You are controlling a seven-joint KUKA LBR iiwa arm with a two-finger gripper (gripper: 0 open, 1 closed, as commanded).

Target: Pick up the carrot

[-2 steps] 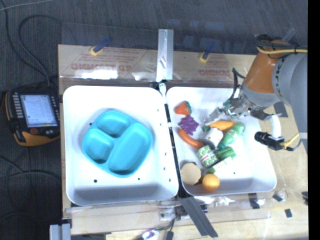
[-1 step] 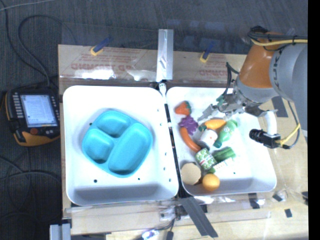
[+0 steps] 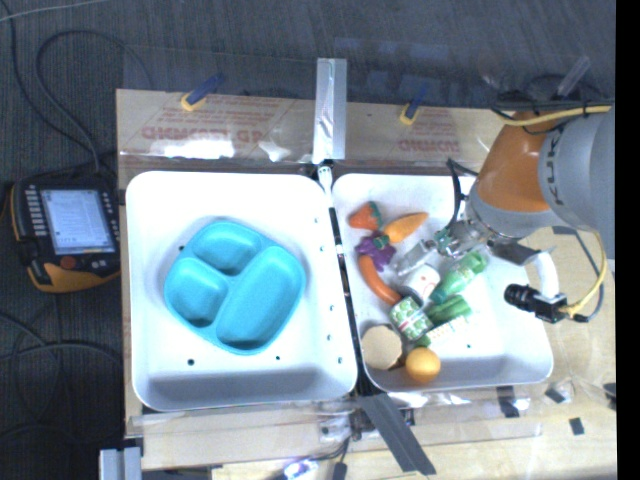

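Note:
The carrot [image 3: 405, 227], an orange tapered piece, lies near the back of the right bin [image 3: 520, 353], pointing up and right. My gripper [image 3: 450, 240] hangs low in that bin, just right of the carrot and a little nearer the front, over a cluster of green and white items. It looks apart from the carrot. The grey arm with its orange band [image 3: 515, 173] reaches in from the right.
Around the carrot lie a small red and green piece [image 3: 365, 215], a purple piece [image 3: 376, 251], a long orange piece [image 3: 380, 284], green bottles [image 3: 450, 286], a tan round thing [image 3: 380, 346] and an orange ball [image 3: 422, 364]. The left bin holds a blue divided tray [image 3: 235, 283].

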